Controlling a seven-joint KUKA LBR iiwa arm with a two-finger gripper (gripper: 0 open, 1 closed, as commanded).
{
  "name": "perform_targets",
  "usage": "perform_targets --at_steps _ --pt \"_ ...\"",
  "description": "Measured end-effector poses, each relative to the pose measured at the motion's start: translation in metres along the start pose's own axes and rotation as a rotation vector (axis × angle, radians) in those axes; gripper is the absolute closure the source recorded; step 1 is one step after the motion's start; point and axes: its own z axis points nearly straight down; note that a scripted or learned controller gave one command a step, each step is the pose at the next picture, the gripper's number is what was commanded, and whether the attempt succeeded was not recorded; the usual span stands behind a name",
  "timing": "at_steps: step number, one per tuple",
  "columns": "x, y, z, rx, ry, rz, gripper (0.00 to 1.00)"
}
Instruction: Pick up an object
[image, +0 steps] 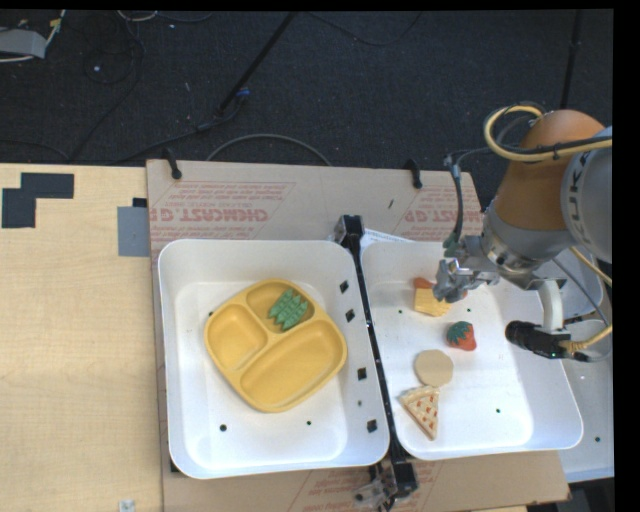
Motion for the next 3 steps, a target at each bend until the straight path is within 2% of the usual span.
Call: perform_targets --at_steps 1,2,3 --pt "-0.001 0.000 -0.024 0.001 0.000 0.000 1.00" --pt "0.055 -0.001 -0.038 0.003 0.002 -0.003 1.00" --pt "0.106 -0.005 -0.029 0.006 0.002 -0.003 1.00"
